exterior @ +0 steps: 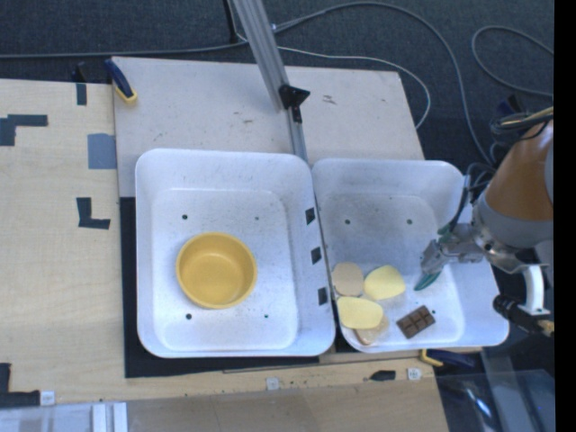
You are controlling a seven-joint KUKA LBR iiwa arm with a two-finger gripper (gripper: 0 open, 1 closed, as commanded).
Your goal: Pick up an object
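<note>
Lowest in view, a brown chocolate-like block (416,321) lies in the right bin (378,176), just below the gripper (428,273), which hovers low by the bin's right wall. Whether that claw is open or closed I cannot tell. Left of the block sit pale yellow pieces (360,312), their long axes roughly crosswise. My guess: a short downward reach suits the block best.

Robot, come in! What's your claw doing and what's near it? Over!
Gripper low in right bin, holding nothing seen. Yellow pieces and brown block close by. Nothing blocking.
</note>
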